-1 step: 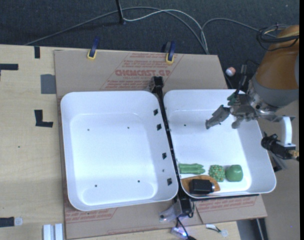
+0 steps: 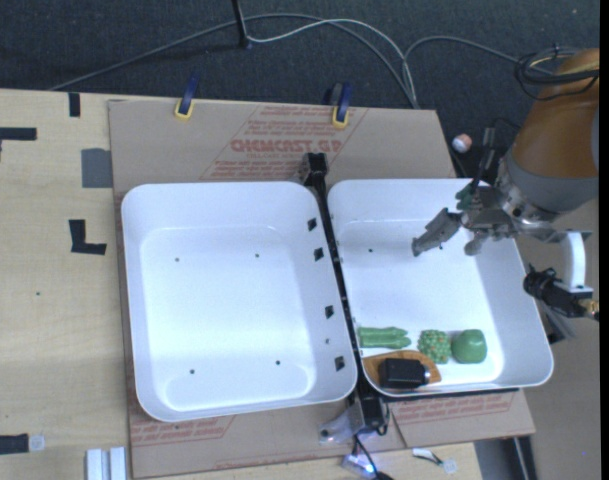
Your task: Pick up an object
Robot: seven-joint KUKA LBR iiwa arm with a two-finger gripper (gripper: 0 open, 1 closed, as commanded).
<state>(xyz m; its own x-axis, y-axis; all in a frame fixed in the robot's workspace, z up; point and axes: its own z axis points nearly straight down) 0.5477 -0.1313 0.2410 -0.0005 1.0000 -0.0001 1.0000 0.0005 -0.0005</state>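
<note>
My gripper (image 2: 452, 236) hangs over the back right part of the right bin (image 2: 384, 200), its two fingers spread open with nothing between them. Along the front wall of that bin lie a green bean pod (image 2: 383, 337), a green bumpy ball (image 2: 434, 345), a smooth green block (image 2: 469, 346) and a black object on an orange piece (image 2: 403, 372). All of these sit well in front of the gripper, apart from it.
The left bin (image 2: 224, 298) lies beside the right one, split from it by a black clip strip (image 2: 327, 268). Both rest on brown cardboard (image 2: 274, 143) held by two clamps at the back. Cables run over the dark floor behind.
</note>
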